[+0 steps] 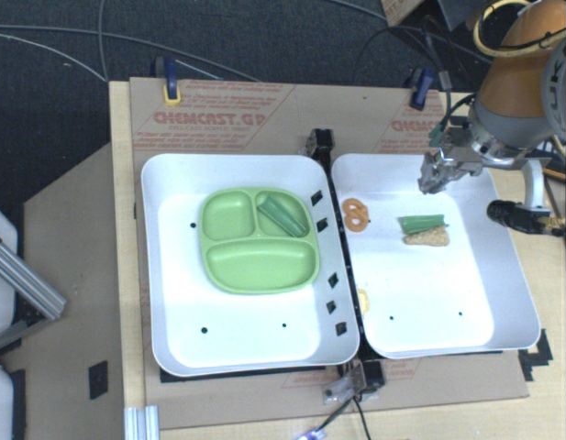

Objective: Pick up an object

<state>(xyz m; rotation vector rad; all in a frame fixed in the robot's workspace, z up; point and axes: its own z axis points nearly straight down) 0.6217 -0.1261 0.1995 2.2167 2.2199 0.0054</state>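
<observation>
The claw (436,180) is being held over the far part of the right bin (503,328); whether it is spread or closed cannot be told. A green strip (422,223) is lying against a tan crumbly piece (427,237) just nearer, a pretzel (356,215) to their left. The touching pair risks being nudged apart or grabbed together if the descent is misaligned.

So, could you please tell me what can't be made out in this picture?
- Tool, camera view: too small and blurred to tell whether it is open or shut.
- Arm: cut off by the right edge.
- Tan item in the right bin: partly under the green piece, identity unclear.
</observation>
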